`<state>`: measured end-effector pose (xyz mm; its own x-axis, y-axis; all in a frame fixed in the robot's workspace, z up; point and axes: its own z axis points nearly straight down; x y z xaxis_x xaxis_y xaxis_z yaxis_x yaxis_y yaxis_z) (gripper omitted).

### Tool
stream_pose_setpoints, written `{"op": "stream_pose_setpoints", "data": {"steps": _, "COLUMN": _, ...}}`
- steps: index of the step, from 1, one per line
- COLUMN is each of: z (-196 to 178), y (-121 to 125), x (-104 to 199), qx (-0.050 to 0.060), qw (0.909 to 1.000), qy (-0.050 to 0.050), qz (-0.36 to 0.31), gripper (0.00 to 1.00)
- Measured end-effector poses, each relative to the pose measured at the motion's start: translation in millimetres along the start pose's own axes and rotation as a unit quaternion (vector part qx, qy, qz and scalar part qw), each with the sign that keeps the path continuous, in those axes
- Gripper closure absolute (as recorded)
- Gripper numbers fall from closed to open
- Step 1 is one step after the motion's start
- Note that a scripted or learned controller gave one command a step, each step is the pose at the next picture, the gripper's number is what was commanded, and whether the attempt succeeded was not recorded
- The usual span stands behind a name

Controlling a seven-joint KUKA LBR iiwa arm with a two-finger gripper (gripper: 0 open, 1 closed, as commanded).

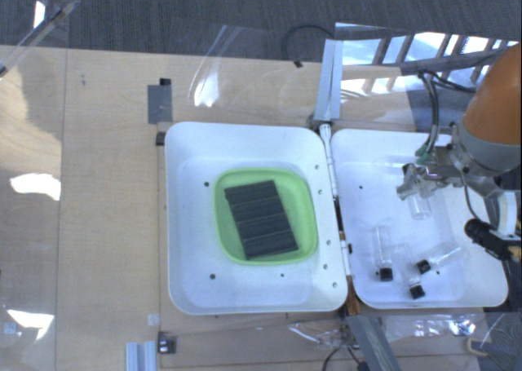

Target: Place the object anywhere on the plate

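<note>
Hovering over the right bin [489, 292], the gripper [418, 184] (finger state I cannot tell) looks mid-pick; next, carrying a vial [382, 247] to the green plate [305, 198].

One fixed overhead camera, slanted down, both bins [245, 137] in frame

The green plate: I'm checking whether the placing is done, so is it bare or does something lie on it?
Something lies on it. A dark grey ribbed block rests flat inside the green plate, in the left bin.
</note>
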<state>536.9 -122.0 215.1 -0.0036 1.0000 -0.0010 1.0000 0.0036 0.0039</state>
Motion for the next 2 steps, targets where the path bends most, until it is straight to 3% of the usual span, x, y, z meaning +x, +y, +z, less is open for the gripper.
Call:
{"op": "stream_pose_setpoints", "data": {"steps": 1, "z": -4, "y": 6, "x": 83, "qx": 0.001, "qw": 0.9988, "qy": 0.000, "qz": -0.049, "gripper": 1.00}}
{"op": "stream_pose_setpoints", "data": {"steps": 2, "z": 33, "y": 21, "x": 154, "qx": 0.002, "qw": 0.9973, "qy": 0.001, "qz": -0.073, "gripper": 1.00}}
